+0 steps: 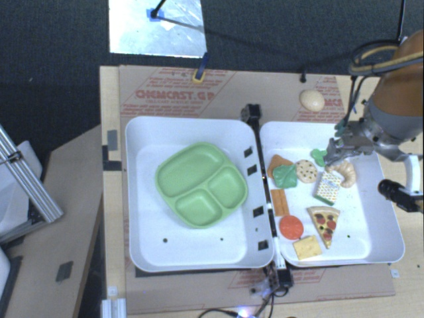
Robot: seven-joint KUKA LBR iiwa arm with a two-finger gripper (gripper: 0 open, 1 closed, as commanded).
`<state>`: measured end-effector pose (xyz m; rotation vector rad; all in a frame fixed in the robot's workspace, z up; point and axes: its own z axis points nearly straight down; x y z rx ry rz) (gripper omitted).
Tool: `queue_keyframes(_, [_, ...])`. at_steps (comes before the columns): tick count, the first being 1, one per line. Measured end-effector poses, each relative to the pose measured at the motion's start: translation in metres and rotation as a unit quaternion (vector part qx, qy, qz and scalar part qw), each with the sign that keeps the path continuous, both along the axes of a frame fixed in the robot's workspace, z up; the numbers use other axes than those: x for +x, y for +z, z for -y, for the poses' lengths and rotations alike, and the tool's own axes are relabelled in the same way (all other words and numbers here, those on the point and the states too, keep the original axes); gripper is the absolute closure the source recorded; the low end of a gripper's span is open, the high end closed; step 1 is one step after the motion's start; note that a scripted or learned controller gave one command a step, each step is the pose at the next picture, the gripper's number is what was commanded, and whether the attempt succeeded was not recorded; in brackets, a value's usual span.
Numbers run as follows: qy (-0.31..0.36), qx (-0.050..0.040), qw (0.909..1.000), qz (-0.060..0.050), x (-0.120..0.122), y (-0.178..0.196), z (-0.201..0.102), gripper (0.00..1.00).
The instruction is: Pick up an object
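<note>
Highest over the bench, the arm (397, 91) reaches in from the right, its orange band above the grey wrist. Its gripper (334, 152) hangs low over the far part of the right bin (391, 244). Whether it is open or closed I cannot tell, and nothing can be seen held in it.

Just beside the gripper's tip, on its left, lies a small green piece (319, 156). A pale croissant (345, 172) lies just in front of the gripper, with a checkered wafer (328, 187) touching its near side. Left of these sits a round cookie (305, 171), then a green leaf (285, 175) that overlaps an orange piece (278, 161) behind it.

Nearer the front of the same bin lie an orange stick (279, 202) along the left wall, a red disc (291, 227) below it, a pizza slice (324, 221) to the right, and a yellow cheese block (307, 247) close to the front rim. All these toys lie loose on the bin floor.

An egg (311, 100) rests outside the bin, on the cardboard behind it.

Across the divider, the left bin (136, 177) holds a green tray (201, 184) with three compartments, turned at an angle to the bin walls.

Well behind the bins, a silver sheet (156, 18) lies on the dark floor.
</note>
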<state>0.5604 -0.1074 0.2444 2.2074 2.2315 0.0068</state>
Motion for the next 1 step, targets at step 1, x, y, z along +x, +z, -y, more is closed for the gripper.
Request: queue_keyframes(1, [-0.001,-0.0003,1.0,-0.001,0.0288,-0.0166,-0.0378,1.0])
